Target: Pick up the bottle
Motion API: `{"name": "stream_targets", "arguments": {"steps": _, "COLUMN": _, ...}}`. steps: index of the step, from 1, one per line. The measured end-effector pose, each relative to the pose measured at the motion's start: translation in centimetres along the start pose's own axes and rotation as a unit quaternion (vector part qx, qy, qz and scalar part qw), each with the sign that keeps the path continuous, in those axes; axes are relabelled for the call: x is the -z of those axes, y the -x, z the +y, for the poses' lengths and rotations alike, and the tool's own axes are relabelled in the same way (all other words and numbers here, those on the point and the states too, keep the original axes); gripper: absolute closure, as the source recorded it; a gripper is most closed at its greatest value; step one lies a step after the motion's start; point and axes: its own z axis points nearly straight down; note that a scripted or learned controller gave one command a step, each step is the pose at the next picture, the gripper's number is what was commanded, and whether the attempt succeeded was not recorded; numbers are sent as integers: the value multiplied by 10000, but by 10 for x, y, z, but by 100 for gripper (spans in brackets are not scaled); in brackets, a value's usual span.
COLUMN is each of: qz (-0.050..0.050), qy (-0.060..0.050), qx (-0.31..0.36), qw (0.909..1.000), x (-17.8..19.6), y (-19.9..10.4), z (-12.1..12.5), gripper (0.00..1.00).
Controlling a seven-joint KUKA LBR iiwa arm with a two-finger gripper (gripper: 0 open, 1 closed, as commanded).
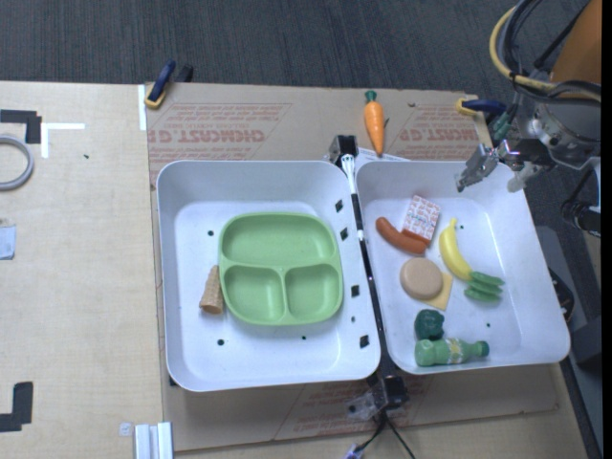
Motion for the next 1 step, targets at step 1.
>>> {"name": "stream_targets", "arguments": {"steps": 1, "qz": -7, "qy": 5, "qx": 11, "qw": 10000, "x": 10, "y": 0, "z": 0, "gripper": 100}}
